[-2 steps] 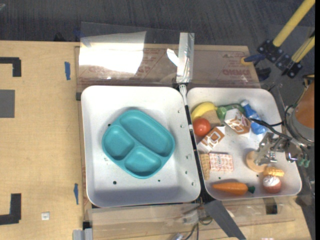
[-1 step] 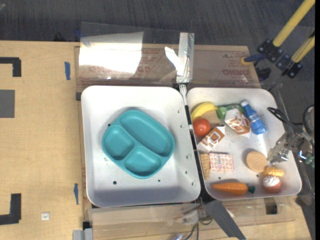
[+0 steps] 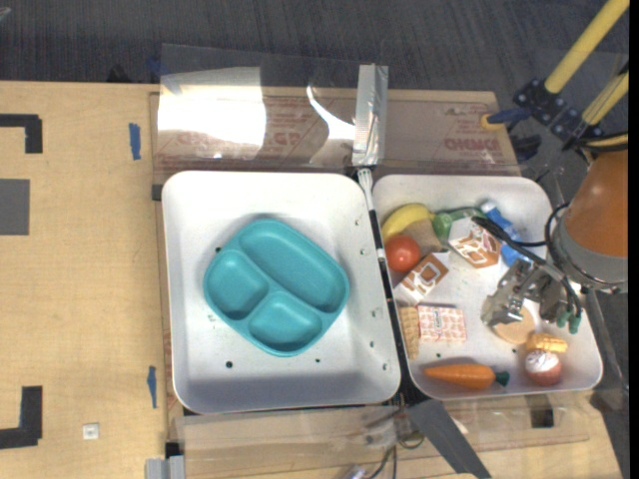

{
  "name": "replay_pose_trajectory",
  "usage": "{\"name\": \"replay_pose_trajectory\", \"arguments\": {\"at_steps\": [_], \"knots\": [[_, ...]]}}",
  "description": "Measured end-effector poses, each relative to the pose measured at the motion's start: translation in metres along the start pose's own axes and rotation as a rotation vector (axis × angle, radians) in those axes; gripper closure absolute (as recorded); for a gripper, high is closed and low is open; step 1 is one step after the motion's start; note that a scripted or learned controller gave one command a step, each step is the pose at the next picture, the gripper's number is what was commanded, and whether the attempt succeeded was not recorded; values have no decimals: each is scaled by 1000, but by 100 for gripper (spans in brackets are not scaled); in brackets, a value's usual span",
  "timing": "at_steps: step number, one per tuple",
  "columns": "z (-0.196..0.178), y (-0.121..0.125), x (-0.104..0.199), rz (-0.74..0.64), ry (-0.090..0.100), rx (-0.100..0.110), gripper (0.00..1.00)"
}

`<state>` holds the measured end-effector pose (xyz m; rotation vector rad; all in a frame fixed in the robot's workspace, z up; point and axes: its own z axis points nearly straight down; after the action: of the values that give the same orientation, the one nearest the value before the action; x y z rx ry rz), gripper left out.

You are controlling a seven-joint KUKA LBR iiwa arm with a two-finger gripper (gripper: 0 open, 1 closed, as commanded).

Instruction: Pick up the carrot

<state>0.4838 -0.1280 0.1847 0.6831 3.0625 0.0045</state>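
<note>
Gripper (image 3: 519, 302) over the right bin (image 3: 574, 367)
Carrot (image 3: 461, 374) lies along the bin's front edge; gripper grasp state unclear.

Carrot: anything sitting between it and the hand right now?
Nothing visible. The carrot lies along the near edge of the right bin, with bare bin floor between it and the hand up and to its right. The nearest items, a white-and-orange packet and a tan disc, sit beside that path.

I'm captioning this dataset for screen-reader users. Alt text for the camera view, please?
A robot gripper hangs over the right white bin, above and right of an orange carrot lying at the bin's near edge among toy foods. The left bin holds a teal divided plate.
</note>
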Motion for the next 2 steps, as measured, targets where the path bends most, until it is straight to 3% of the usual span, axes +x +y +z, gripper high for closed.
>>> {"name": "replay_pose_trajectory", "arguments": {"at_steps": [1,2], "knots": [[-10,-1,-2,2,-7,0,100],[28,-32,-10,172,4,4,100]]}}
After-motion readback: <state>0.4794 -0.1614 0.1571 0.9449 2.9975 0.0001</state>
